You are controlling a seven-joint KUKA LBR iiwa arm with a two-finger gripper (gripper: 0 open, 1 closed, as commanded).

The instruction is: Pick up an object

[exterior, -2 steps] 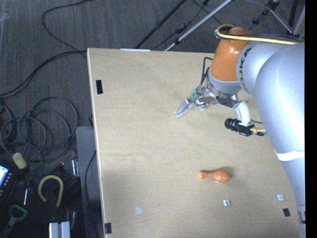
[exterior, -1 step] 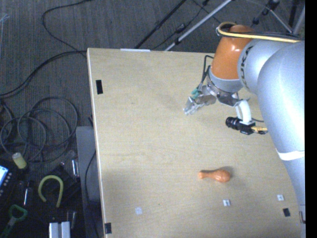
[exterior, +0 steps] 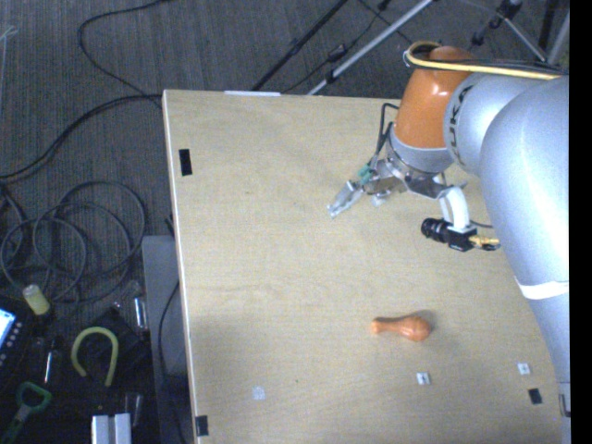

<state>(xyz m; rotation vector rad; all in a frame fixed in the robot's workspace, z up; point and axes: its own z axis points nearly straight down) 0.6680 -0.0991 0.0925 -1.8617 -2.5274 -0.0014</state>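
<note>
Camera view
Table (exterior: 277, 276): a pale wooden board takes up the middle and right of the view, seen from above at a slant; small black marks sit near its left edge and small pale tags lie along its near edge.
Arm (exterior: 518, 174): grey and bulky, it comes in from the right, with the orange band (exterior: 433, 100) above the wrist.
Pincer (exterior: 347, 200): points left and a little downward over the upper middle of the table; it is small and pale against the wood, and I cannot tell how it is set. Nothing is seen in it.
Black fitting (exterior: 449, 232): a short dark part with a white bracket sticks out just below the wrist.
Task object (exterior: 403, 327): an orange, gourd-shaped thing, narrow at its left end and rounder at its right, lies flat on the table toward the near side, below the pincer and well apart from it. It touches nothing else.
Floor (exterior: 83, 81): dark carpet left of and beyond the table.
Cables (exterior: 65, 239): black loops lie on the floor at the left.
Green hook-shaped tool (exterior: 92, 350): rests on the floor at lower left, near other small clutter.
Tripod legs (exterior: 407, 12): pale metal rods cross the top of the view behind the table.
</note>
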